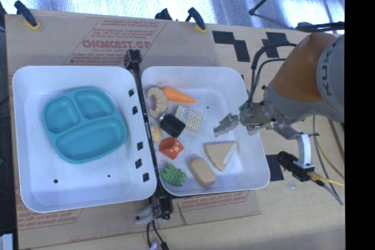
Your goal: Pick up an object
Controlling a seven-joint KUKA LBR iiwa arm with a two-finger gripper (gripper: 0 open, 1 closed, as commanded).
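Fingers (225, 125) of the gripper are seen spread a little, with nothing between them, hanging over the right part of the right bin (253, 126), just above the wedge of cheese (221, 154).

Going left to right: one left bin (23, 143) is set on the counter (64, 32), and one blue divided plate (85, 124) lies in it. In the right bin eight small things can be counted: one ring-shaped biscuit (156, 101), one carrot (177, 95), one black block (172, 125), one patterned packet (188, 118), one red piece (171, 149), one green leafy piece (173, 174), one tan bread roll (201, 172) and the cheese wedge. A small yellowish thing by the divider is too hidden to name.

The cheese wedge is judged the nearest candidate. It is probably a light, stiff plastic toy with smooth sloping faces, so a slip is to be expected if it is taken across the taper; a hold across its two flat parallel sides, near the thick end, is advised. It lies touching the roll, so little room is left on that side.
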